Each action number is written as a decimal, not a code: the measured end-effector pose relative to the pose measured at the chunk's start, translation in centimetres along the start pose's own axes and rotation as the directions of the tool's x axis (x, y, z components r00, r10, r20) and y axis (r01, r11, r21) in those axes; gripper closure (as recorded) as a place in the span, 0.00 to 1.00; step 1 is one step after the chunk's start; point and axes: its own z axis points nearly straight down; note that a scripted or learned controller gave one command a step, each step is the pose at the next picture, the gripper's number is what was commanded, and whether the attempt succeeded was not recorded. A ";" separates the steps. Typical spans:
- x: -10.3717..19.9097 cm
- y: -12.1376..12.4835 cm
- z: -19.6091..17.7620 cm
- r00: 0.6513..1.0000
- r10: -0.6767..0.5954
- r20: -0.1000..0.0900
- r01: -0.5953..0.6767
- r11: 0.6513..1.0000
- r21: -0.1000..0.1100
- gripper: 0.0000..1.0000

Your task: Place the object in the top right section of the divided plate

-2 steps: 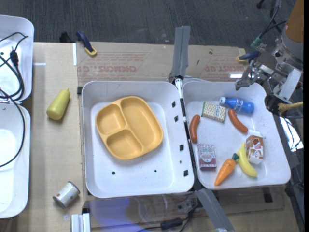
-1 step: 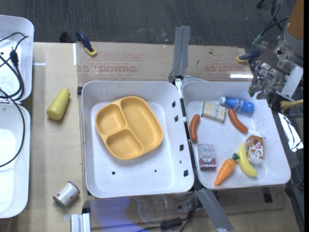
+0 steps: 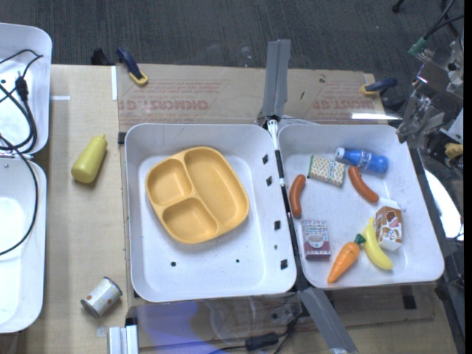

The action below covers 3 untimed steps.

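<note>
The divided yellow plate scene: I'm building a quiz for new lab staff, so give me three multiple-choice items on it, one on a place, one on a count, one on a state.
1. Where is the yellow three-section plastic plate?
A. left white bin
B. right white bin
C. bare bench

2. How many orange-red toy sausages lie in the right white bin?
A. one
B. two
C. four

3. How is the blue plastic bottle posed?
A. upright
B. lying on its side
C. inside the plate

Answers: 1 A, it sits in the left white bin. 2 B, one sausage by the bin's left wall, another below the bottle. 3 B, it lies lengthwise on the bin floor.
</note>
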 end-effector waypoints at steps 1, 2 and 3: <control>-3.1 3.4 0.4 1.000 -0.012 0.001 0.012 1.000 0.001 1.00; -3.1 3.4 0.4 1.000 -0.013 0.001 0.013 1.000 0.001 0.00; -3.0 3.5 -0.4 1.000 -0.015 0.006 0.015 1.000 0.003 1.00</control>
